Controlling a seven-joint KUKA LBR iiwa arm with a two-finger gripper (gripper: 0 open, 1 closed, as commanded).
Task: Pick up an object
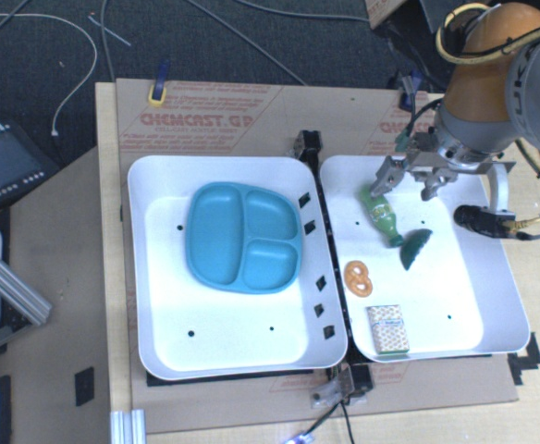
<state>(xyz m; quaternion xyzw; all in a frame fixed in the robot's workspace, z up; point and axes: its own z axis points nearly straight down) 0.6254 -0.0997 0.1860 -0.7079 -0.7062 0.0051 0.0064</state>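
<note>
Right bin [506, 313], near edge: a small box [387, 329] lies flat, with a pretzel [358, 279] just beyond it by the divider. Further in, a dark green piece [414, 246] rests beside a light green bottle [380, 213]. The hand [409, 179] hovers over the bottle's far end with fingers spread, pinching nothing (probably lined up for this target). The left bin [159, 340] carries a blue plate [243, 237].

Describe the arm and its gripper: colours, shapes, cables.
The arm is a thick rounded grey body with a broad orange band above the wrist. A yellowish cable loops beside the band. The gripper is a dark metal assembly with two slim fingers and thin wiring at its base.
</note>
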